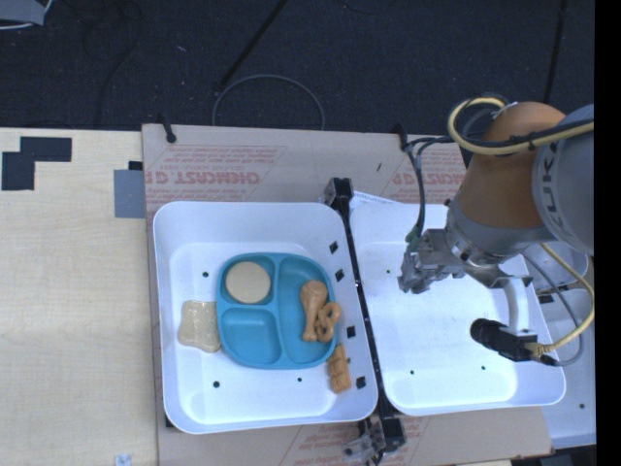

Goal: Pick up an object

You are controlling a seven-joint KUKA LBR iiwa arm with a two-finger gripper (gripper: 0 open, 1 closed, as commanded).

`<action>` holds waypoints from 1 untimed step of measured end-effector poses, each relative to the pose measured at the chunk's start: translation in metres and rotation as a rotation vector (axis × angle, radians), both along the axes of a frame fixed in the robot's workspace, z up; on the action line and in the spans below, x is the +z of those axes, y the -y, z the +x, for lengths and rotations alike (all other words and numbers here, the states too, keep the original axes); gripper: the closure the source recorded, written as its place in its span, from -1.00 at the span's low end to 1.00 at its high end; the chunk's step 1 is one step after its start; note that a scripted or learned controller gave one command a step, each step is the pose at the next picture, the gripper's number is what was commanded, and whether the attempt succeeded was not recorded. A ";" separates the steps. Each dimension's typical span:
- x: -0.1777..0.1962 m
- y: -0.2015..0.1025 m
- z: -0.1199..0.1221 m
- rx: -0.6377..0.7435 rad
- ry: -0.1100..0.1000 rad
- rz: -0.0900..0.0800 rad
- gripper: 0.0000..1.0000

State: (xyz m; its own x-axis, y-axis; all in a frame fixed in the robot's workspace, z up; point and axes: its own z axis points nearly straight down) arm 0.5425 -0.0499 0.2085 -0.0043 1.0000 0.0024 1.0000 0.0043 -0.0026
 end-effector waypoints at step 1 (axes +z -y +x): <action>0.008 -0.043 -0.007 -0.001 -0.001 0.000 1.00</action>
